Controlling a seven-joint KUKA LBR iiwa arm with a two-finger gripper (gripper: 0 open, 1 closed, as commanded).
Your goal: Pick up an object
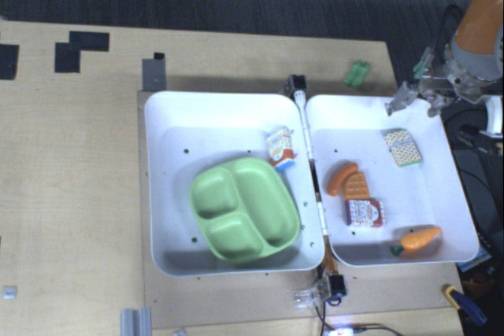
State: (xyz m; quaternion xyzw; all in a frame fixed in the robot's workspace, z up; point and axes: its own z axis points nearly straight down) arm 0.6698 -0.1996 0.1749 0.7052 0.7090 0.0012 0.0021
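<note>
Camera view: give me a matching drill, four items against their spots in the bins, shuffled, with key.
Items:
1. green divided tray
2. toy carrot
3. patterned packet
4. toy sausage

Places:
A. right bin, near corner by the front rim
B. left bin, centre
C. right bin, far side, nearest the gripper
D. right bin, left part, touching the waffle piece

Pairs: 1-B, 2-A, 3-C, 4-D

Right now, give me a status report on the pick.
Gripper open, above right bin's far rim, holding nothing. Nearest item: patterned packet. Nothing blocking it.
</note>
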